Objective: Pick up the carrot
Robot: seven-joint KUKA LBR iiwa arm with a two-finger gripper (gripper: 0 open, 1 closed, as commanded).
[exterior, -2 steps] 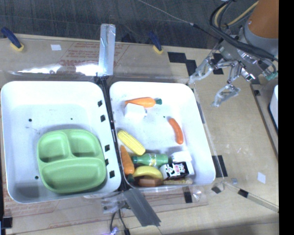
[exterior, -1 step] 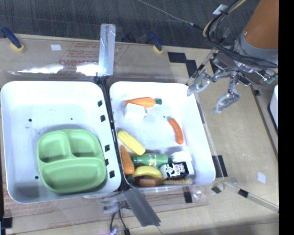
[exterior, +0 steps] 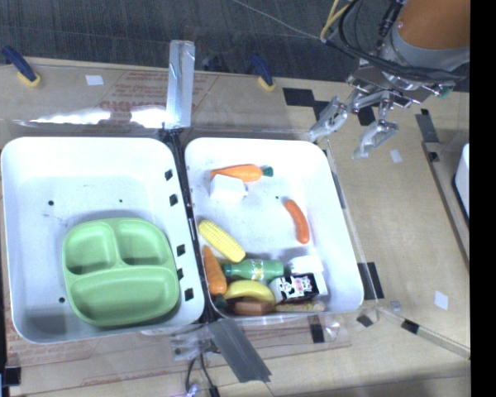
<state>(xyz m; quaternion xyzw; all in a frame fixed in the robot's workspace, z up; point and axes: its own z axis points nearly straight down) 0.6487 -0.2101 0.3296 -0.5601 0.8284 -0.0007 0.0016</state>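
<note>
Carrot [exterior: 240, 172] lies near the right bin's [exterior: 341, 222] far edge; claw [exterior: 354, 131] spread, holding nothing, above the desk [exterior: 413, 246].

Robotics lab, taped bench [exterior: 397, 246], white bins [exterior: 33, 160]

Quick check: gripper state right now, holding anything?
Gripper: open, holding nothing, above the bench beyond the right bin's far corner; carrot lies in that bin.

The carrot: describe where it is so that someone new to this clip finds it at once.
Look in the right bin, at its far end near the back wall. The carrot lies there on its side, beside a small white block. Unlike the plain orange sausage further right, it tapers and has a dark green stub at one end.
</note>
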